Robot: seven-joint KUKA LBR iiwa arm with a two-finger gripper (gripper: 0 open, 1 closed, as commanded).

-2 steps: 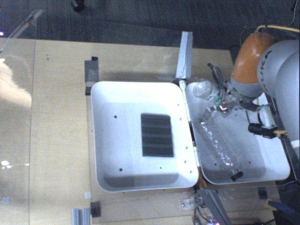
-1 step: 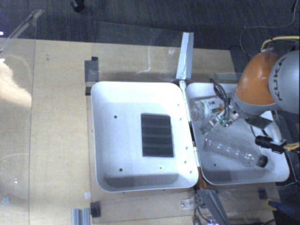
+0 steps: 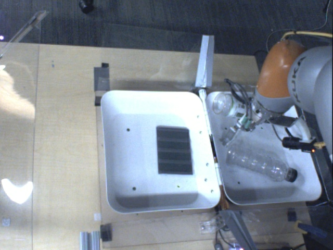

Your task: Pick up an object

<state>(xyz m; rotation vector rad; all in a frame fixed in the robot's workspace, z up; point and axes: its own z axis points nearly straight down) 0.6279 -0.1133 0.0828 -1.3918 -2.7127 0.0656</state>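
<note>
**Bottle lies below my gripper, long axis slanting away**

On the left, the left bin carries a dark ribbed block at its middle, well apart from me. In the right bin my gripper sits low near the upper part; whether it is open or closed I cannot tell. The clear plastic bottle lies on its side just below it, long axis running from upper left down to its dark cap at lower right. I judge a short move down and right is needed. Another clear object sits near the bin's top corner.
</note>
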